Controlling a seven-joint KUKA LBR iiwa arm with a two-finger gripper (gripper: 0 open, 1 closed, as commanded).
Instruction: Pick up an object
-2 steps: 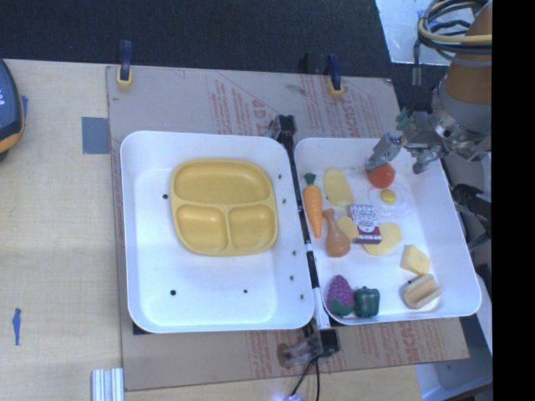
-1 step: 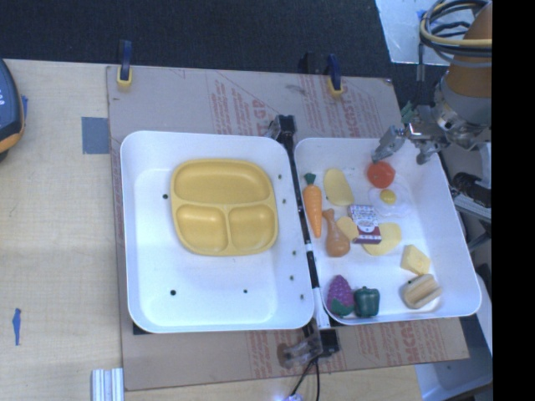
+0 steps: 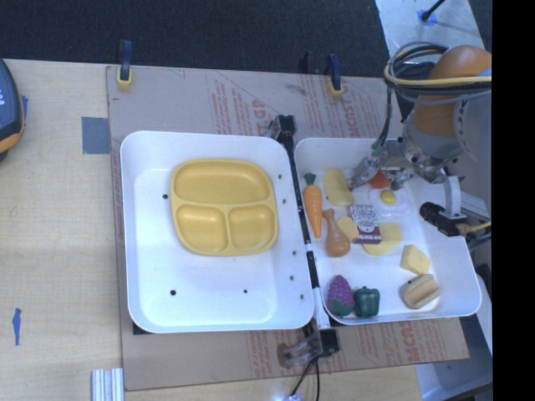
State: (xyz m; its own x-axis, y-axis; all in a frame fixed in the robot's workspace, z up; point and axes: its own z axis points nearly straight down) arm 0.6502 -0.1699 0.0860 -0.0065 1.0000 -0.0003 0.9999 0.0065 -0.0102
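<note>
A small red toy (image 3: 380, 180) lay in the right bin's (image 3: 456, 307) upper part, probably light, hard, slippery plastic, best pinched across its middle. The claw (image 3: 378, 172) hovered directly over it; its opening couldn't be told.

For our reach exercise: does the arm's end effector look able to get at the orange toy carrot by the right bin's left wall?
Probably yes: the orange toy carrot lies uncovered, though the bin wall crowds one side.
</note>
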